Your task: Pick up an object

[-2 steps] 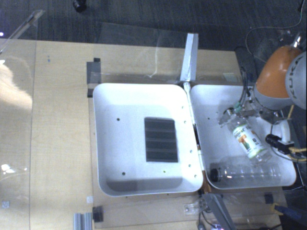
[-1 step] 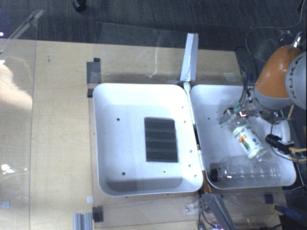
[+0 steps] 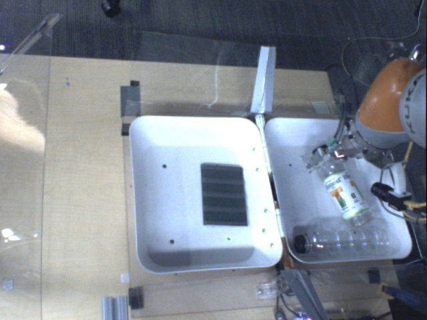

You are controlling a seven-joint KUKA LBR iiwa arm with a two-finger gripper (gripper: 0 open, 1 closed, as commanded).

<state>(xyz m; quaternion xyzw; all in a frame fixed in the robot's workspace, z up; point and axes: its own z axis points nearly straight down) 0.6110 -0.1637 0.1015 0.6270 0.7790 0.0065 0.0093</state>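
In the right bin [image 3: 290, 179] a small clear bottle with a white, green and orange label [image 3: 344, 193] lies at a slant. My gripper [image 3: 328, 153] hangs just over that bottle's upper end, near the bin's back half. Whether it touches the bottle is not clear. A larger clear bottle with a black cap [image 3: 343, 239] lies along the bin's front wall, cap to the left. A dark ribbed rectangular block [image 3: 223, 193] lies flat in the middle of the left bin [image 3: 153, 179].
The grey arm with its orange band [image 3: 387, 102] reaches in over the right bin's back right corner. Black cables [image 3: 393, 195] hang by the bin's right rim. A metal divider bar [image 3: 263, 79] stands behind the gap between the bins.
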